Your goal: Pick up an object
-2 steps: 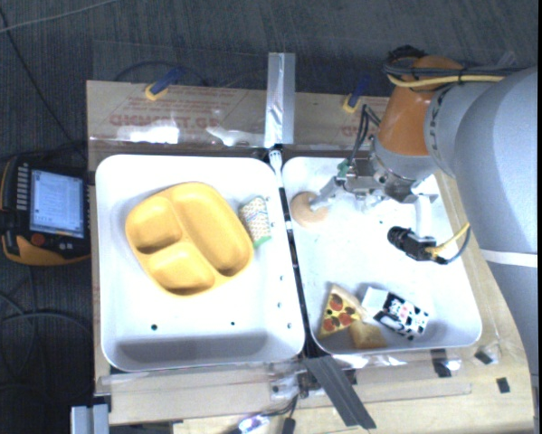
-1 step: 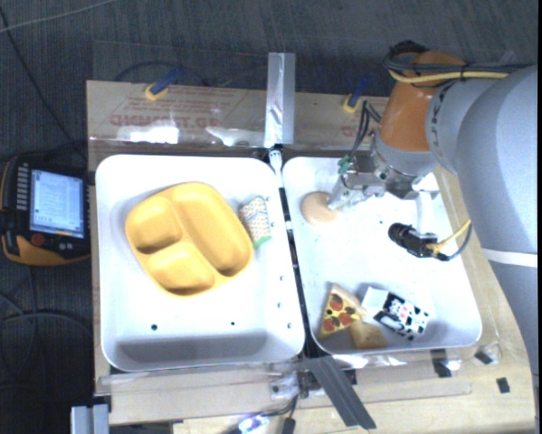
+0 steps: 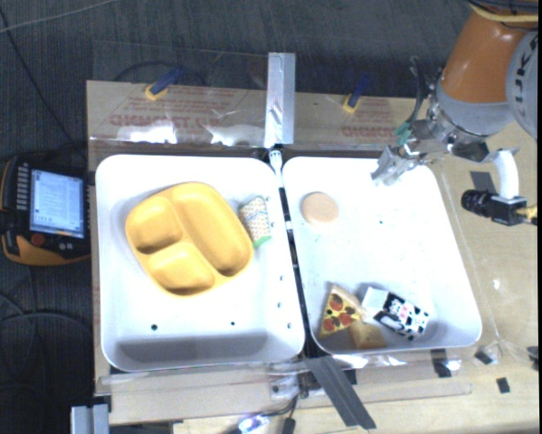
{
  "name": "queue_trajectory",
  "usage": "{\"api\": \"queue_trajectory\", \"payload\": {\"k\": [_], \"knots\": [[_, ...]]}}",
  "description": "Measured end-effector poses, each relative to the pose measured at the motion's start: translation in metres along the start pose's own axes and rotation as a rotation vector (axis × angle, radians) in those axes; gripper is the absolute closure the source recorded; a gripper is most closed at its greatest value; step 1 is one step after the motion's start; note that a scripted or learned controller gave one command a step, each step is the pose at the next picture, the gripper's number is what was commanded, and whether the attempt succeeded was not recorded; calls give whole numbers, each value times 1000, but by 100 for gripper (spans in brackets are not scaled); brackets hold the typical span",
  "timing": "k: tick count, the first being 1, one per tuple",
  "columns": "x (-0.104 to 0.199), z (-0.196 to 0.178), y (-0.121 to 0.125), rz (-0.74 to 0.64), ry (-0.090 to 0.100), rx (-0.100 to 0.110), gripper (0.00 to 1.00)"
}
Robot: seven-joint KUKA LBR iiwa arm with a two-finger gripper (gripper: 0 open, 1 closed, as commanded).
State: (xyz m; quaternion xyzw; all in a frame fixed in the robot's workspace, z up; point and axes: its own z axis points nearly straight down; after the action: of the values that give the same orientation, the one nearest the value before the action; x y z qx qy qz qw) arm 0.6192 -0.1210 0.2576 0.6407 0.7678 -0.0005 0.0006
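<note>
Round tan disc (image 3: 320,208), cookie-like, lies flat in the right bin (image 3: 451,242), upper-left part of its floor. No long axis to speak of; any approach angle serves. It sits to the left of the fingers (image 3: 390,165) and a little toward the camera from them, near but clearly apart, with bare white floor between.

Fingers hang at the far rim of the right bin, near its upper right corner, pointing down and leftward. Whether they stand apart or together I cannot tell; the tips are small and blurred against the white rim. Nothing visible between them.

Other candidates, farther from the fingers: a pizza slice (image 3: 341,313) and a black-and-white spotted toy (image 3: 404,315), just beside each other along the near wall of the same bin, well below the fingers. The slice's point runs toward the near right; the toy's long axis runs left-right, slightly tilted.

Across the divider, left of the fingers and well apart: a yellow divided tray (image 3: 187,236) in the left bin (image 3: 117,324), with a small patterned roll (image 3: 256,218) touching its right edge.

Judgement: the disc is the nearest pick — a short shift left and toward the camera, then straight down. Being so flat, it may slip out from between the fingers.
</note>
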Motion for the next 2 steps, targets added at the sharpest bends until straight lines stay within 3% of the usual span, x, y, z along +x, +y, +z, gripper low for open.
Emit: {"api": "queue_trajectory", "payload": {"k": [1,2], "knots": [[1,-8,1,-2,1,1,100],[-58,-83,-25,-243,-3,0,100]]}}
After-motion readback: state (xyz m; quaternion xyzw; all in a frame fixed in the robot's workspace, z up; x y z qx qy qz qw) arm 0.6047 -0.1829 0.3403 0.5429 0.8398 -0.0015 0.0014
